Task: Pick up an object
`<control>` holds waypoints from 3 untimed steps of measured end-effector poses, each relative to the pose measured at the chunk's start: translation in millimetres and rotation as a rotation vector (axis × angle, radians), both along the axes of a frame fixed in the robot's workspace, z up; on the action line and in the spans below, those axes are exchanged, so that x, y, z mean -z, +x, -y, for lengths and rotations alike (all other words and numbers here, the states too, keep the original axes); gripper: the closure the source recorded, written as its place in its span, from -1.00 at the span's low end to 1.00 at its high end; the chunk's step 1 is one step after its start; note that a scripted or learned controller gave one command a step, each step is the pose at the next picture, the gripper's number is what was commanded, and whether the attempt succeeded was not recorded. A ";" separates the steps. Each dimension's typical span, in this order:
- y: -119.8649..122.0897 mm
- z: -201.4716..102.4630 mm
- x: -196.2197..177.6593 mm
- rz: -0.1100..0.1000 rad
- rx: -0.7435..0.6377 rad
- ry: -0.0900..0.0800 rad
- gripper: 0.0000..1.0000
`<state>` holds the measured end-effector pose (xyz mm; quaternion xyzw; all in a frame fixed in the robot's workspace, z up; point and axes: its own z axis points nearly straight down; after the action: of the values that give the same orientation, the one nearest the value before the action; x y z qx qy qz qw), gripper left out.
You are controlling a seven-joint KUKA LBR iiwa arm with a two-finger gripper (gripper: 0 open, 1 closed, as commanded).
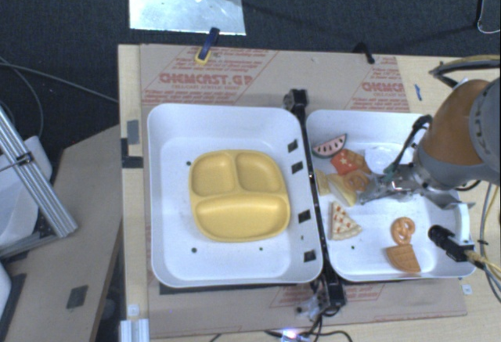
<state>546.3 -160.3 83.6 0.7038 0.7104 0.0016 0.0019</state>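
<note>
Jaws: can't tell open or shut, my gripper (374,190) is blurred low among the toy food (346,176) at center-right; orange and yellow pieces, shapes half covered.

The brown sheet (258,70) lying under both bins on the bench carries red printed lettering. Behind the left bin it reads "CHEMCAST GP" (205,79). Behind the right bin the same red print (381,87) shows again, cut off and too blurred to read fully.
</note>
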 end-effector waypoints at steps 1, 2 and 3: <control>-63.1 49.7 -0.6 -0.008 0.015 0.000 -1.00; -21.8 -10.6 -1.0 -0.001 -0.001 0.002 -1.00; -61.3 49.0 -0.8 -0.005 0.013 0.000 -1.00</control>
<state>485.0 -209.3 84.4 0.7082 0.7060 -0.0002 0.0001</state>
